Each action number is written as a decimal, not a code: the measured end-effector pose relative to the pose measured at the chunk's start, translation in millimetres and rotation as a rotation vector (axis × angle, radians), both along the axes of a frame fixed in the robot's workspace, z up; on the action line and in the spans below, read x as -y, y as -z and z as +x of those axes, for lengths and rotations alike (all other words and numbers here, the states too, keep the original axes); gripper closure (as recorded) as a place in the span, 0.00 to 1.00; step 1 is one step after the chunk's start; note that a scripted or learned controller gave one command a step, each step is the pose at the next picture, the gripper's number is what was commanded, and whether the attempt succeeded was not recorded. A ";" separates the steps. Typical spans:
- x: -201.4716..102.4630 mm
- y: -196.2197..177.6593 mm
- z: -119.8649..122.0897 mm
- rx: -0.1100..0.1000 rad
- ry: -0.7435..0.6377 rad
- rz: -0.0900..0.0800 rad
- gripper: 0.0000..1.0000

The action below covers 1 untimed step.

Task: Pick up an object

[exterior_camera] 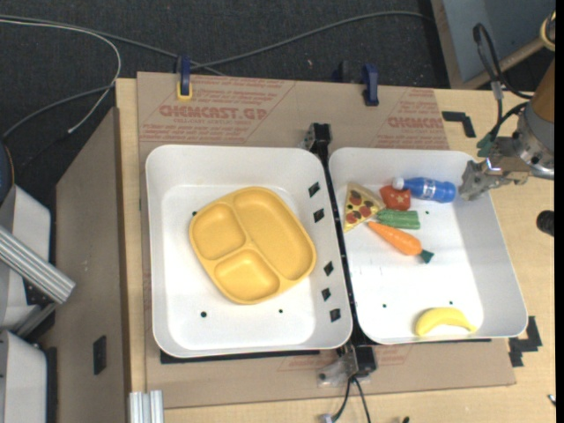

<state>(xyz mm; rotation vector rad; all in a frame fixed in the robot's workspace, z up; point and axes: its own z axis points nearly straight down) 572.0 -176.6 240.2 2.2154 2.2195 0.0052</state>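
A brown cardboard-topped bench [264, 104] stands on dark, seemingly carpeted floor [264, 16] crossed by cables [79, 33].

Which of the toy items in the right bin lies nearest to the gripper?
The blue bottle: it lies just beside the gripper, while the pizza slice, carrot and banana lie farther away.

Two blue clamps [184, 77] on the cardboard sheet [264, 104], grey cable [88, 38] across dark carpet [264, 16].

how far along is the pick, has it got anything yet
Nothing looks picked yet. The gripper sits at the right bin's upper right rim, beside the blue bottle, with nothing visibly between its fingers. The carrot, pizza slice and banana lie in the bin. Left: descend, grasp, lift.
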 end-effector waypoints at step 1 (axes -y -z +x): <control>-44.7 -0.2 6.1 -0.006 -0.004 0.004 1.00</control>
